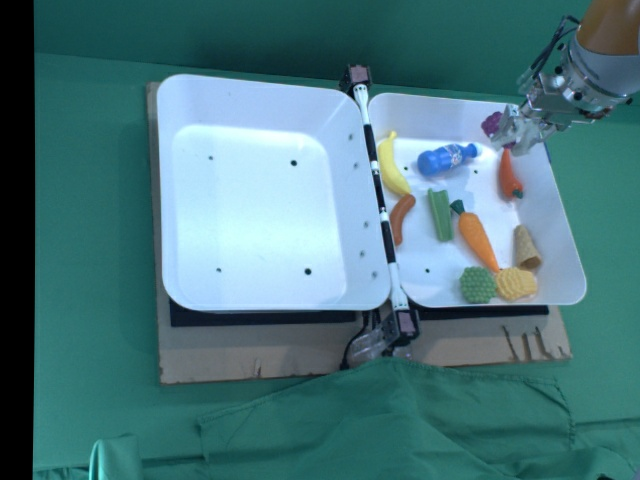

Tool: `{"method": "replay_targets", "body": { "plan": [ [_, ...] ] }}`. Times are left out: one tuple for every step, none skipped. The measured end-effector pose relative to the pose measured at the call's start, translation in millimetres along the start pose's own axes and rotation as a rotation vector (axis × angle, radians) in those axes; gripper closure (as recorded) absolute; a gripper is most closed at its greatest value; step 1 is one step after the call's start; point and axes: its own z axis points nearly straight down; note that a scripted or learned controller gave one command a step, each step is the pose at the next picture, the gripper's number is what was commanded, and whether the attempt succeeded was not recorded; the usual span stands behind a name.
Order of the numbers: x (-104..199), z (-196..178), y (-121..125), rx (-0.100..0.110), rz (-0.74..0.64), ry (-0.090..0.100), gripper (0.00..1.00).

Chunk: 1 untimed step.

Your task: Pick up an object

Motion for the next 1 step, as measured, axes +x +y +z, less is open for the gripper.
{"method": "replay_targets", "body": {
  "plan": [
    [-0.2, -67.8, 4.1, -0.002, 0.0, -0.001, 1.0]
  ]
}}
